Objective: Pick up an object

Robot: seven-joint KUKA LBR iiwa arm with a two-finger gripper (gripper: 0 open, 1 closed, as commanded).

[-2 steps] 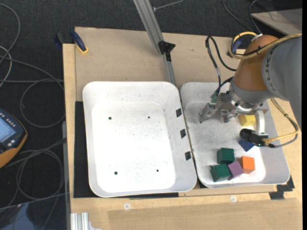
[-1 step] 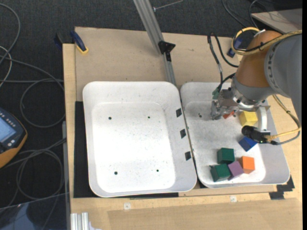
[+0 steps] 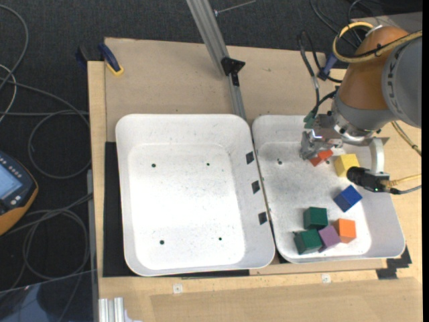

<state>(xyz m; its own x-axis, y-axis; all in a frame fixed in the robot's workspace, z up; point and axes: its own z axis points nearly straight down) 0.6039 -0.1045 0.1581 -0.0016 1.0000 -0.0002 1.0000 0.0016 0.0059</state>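
We count two shallow white plastic bins on the wooden bench (image 3: 167,66): the left bin (image 3: 127,139) and the right bin (image 3: 268,129), touching along their inner edges. In the right bin we see seven small blocks: one red block (image 3: 324,157), one yellow cube (image 3: 346,164), one blue cube (image 3: 348,198), one orange cube (image 3: 346,229), one purple cube (image 3: 328,236) and two green cubes (image 3: 315,217) (image 3: 308,241). Five cluster near that bin's near right corner, leaving its left half open. The jaws (image 3: 315,147) sit low at the far right area, with the red block directly at their tips; whether they close on it we cannot tell. The yellow cube lies just beside.
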